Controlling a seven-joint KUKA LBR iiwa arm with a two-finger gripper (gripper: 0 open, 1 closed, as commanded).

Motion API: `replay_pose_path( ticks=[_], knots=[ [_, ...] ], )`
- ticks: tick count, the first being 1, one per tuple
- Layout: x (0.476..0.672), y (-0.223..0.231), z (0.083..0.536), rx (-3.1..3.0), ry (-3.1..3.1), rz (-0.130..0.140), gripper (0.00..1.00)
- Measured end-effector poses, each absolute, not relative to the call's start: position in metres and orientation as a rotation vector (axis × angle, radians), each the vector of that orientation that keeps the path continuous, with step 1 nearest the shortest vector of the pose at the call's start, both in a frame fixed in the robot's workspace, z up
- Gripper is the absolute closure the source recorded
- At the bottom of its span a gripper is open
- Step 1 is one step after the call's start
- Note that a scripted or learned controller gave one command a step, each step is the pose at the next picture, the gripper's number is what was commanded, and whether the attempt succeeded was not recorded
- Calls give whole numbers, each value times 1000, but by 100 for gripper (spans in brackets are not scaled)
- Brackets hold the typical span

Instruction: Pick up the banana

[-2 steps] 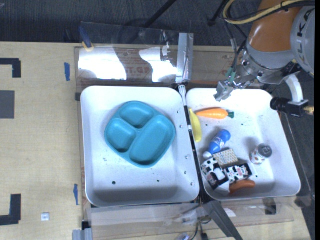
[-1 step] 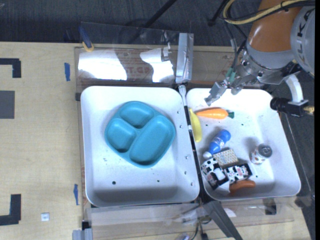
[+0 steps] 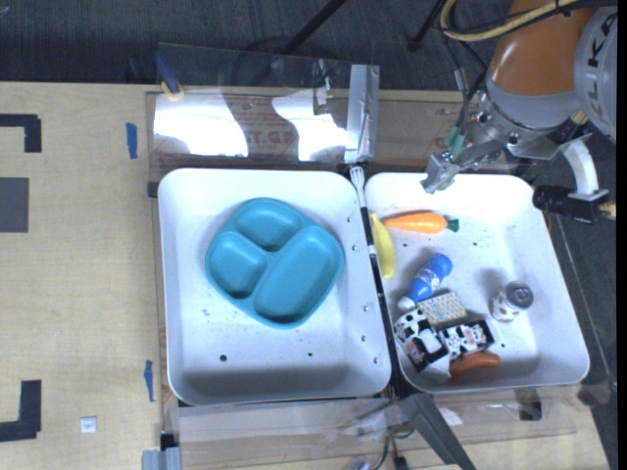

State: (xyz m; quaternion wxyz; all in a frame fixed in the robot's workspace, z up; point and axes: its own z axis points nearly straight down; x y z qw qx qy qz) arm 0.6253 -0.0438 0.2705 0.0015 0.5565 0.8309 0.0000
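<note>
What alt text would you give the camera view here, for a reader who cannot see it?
The banana lies against the left wall of the right bin, ungrasped, while the arm's claw hovers above that bin's far edge. An orange carrot, a blue bottle and small clutter share that bin; the left bin holds a blue divided plate.

The banana (image 3: 383, 247) lies tight against the left wall of the right bin (image 3: 558, 262) — a thin yellow strip, its left side hidden by the rim. The arm (image 3: 549, 47) is cut off by the top and right edges. The gripper (image 3: 439, 177) is blurred, so its tip cannot be made out. At the bin's front, a red thing (image 3: 475, 363) sits half under patterned packets (image 3: 441, 333) — too small to name.
</note>
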Motion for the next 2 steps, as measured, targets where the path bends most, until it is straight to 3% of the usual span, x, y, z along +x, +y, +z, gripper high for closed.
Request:
replay_pose_path(
  ticks=[1,2],
  knots=[
    [625,-43,270,1746,2609,0,0],
    [627,-43,280,1741,2607,1,100]
  ],
)
